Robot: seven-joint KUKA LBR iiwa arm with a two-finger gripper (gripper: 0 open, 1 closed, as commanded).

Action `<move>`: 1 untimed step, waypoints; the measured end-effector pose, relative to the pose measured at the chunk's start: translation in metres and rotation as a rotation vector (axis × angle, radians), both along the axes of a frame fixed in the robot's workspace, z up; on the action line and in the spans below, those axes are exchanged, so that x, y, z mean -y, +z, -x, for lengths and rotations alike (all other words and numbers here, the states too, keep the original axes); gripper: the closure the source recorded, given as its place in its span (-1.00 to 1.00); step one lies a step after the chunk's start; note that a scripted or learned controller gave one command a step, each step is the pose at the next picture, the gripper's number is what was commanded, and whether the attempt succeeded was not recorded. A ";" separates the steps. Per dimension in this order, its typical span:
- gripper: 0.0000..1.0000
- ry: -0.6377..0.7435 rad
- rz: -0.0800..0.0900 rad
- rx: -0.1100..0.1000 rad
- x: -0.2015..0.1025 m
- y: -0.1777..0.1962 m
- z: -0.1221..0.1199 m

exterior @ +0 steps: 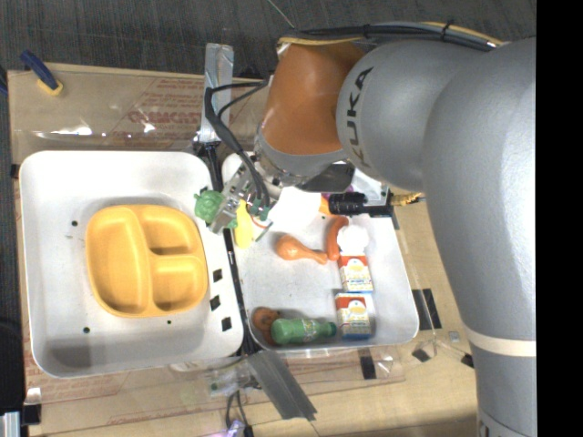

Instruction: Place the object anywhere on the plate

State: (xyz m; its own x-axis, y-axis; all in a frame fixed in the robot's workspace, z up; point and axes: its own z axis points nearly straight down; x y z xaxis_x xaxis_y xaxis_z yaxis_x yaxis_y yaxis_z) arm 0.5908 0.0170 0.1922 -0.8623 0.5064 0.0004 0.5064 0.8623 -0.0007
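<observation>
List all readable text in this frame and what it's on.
"KUKA": on the grey arm, partly in view, running along the housing beside the orange band.
Red print on the brown sheet behind the bins: too faint to read.
Labels on the two small cartons: too small to read.
Green bottle label: unreadable.

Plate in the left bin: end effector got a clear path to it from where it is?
Probably yes. The end effector hangs over the divider between the bins, beside the yellow plate, which lies uncovered in the left bin with nothing between them.
</observation>
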 end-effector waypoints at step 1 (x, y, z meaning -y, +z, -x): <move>-1.00 0.000 0.000 0.000 0.000 0.000 0.000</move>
